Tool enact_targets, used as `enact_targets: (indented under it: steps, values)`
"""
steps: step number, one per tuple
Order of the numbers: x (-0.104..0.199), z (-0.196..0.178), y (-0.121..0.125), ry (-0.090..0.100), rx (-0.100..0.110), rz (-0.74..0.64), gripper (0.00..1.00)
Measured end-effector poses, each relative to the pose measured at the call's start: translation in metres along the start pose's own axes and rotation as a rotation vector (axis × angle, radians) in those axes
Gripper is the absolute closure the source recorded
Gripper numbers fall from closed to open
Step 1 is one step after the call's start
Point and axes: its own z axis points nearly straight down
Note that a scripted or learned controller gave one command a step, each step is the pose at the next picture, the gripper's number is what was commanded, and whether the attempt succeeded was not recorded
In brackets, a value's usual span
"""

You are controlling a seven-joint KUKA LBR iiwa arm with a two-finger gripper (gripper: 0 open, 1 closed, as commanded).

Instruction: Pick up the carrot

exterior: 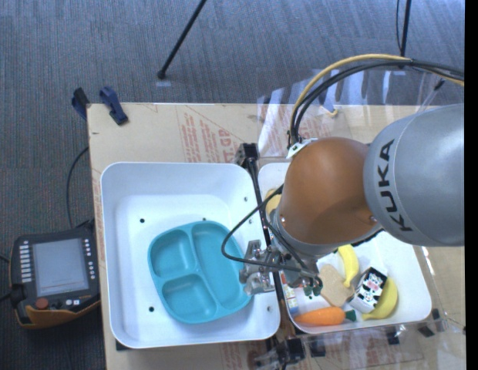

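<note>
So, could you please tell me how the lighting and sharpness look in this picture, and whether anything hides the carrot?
In the camera view the light is even and fairly bright; the left bin looks slightly washed out. The arm casts a soft shadow on the right bin. Focus is mildly soft throughout. The carrot lies unobstructed near the front edge, beside the claw.

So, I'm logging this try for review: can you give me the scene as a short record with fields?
target: carrot, lying at the near edge of the right bin
beside it: banana, small cow-print carton, tan slice
left bin: blue divided plate
arm: over the right bin, gripper near the wall between the bins
grasp: carrot not held
</note>
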Motion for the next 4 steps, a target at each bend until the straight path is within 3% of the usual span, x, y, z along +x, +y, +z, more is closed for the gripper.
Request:
enact_targets:
  steps: [1,2,3,4]
  values:
    - [-0.003,0.000,-0.060,-0.001,0.002,0.009,1.00]
    - [-0.008,0.000,0.020,-0.001,-0.002,-0.061,1.00]
    - [-0.031,0.079,0.065,0.007,0.000,-0.161,1.00]
    - [-0.025,0.067,0.137,-0.002,0.003,-0.092,1.00]
